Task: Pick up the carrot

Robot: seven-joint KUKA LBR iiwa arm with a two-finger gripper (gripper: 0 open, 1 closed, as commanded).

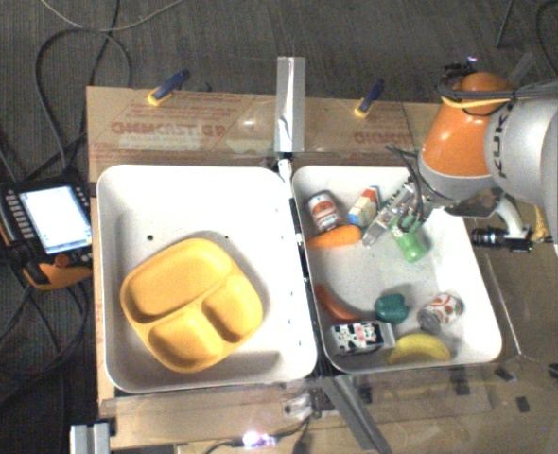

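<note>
Orange and tapered, the carrot (335, 238) lies in the right bin (468, 282) near its left wall, just below a small can (324, 211). At the carrot's right end hangs the tool (390, 218); whether it is spread or clenched I cannot tell. A yellow divided plate (192, 303) sits in the left bin (128, 197).

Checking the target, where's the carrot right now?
The carrot lies in the right bin, near its left wall, just below the small can, left of the tool.
</note>
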